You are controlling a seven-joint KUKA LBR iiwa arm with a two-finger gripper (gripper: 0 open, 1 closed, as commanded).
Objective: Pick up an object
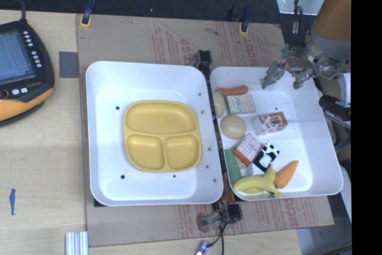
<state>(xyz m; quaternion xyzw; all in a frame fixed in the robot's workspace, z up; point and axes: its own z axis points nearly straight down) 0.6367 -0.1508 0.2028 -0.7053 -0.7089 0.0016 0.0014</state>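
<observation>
Right now I see my gripper [285,77] hanging over the far right corner of the right bin [315,128], its two fingers [271,76] spread apart with nothing between them. Nearest to it, just toward the bench front and a little left, lies a sausage [231,91] along the bin's far side, and touching that sits a small patterned packet [240,104]. Further forward from the tool I make out a small brown carton [271,123] and, left of it, a round beige ball [233,126]. Beyond those, well away from the fingers, a red and white box [249,148] leans by a black and white piece [268,156], with a carrot [286,173], a banana [258,183] and a green stick [231,166] at the near edge. Far to the tool's left, the left bin [107,128] holds a yellow divided plate [162,135]. A handheld control pendant [21,71] rests at the bench's far left
</observation>
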